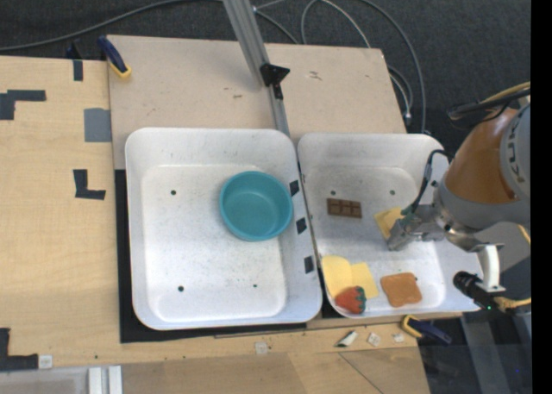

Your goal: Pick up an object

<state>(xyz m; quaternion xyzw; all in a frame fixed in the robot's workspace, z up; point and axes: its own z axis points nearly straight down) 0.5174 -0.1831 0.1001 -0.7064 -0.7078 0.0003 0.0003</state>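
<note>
Yellow block lies in the right bin, touching the gripper, whose fingers' opening I cannot tell. Nearby sit a brown bar, yellow slice, strawberry and tan square. A teal bowl occupies the left bin.

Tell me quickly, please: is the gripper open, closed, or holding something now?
Gripper: cannot be told; it is low in the right bin, at a yellow piece.
</note>
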